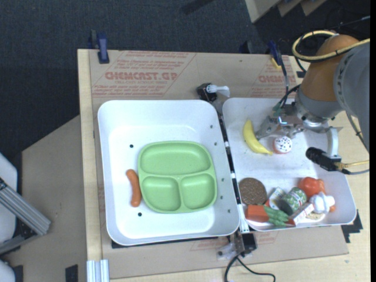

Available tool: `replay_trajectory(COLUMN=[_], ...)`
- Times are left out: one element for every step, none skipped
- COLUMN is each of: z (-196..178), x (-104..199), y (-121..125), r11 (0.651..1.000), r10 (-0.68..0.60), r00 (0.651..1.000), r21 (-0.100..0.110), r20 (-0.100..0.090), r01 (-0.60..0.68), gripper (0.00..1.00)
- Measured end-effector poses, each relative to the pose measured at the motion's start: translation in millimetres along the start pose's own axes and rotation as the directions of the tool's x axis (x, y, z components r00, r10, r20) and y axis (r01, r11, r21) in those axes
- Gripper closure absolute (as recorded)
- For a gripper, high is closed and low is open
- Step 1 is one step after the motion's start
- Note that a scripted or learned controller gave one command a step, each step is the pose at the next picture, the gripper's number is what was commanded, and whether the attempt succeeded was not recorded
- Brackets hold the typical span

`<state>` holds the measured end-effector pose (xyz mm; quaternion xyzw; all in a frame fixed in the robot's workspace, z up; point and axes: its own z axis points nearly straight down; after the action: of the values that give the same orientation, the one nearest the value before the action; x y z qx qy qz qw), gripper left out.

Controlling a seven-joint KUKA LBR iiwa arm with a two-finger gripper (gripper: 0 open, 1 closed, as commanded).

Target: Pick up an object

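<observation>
1. Nearest the lens, at the bench's front edge, the two white bins meet; the left bin (111,157) is a smooth, glossy, shallow tray, and I judge it is meant as the receiving side.
2. Inside it sits a green divided plate (176,176), matte plastic with three rounded wells, and just beside its left rim lies an orange sausage (134,188), apart from the plate.
3. Right bin (346,187) holds the pickable clutter: toy foods heaped in the near corner (291,204), with a brown speckled disc (252,190) close by.
4. Yellow banana (254,138), curved and smooth, lies near a small white dotted ball (283,144).
5. Gripper (286,124) hangs just above that ball, the likeliest target; whether its pincer is apart or together, I cannot tell.
</observation>
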<state>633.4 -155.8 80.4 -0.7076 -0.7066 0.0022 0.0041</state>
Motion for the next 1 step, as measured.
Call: replay_trajectory(z=[-3.8], x=[56.9], y=[-24.3], r11=[1.0], r10=[-0.006], r00=[1.0], r21=[-0.004], r20=[-0.001], r01=[0.006], gripper=[0.0])
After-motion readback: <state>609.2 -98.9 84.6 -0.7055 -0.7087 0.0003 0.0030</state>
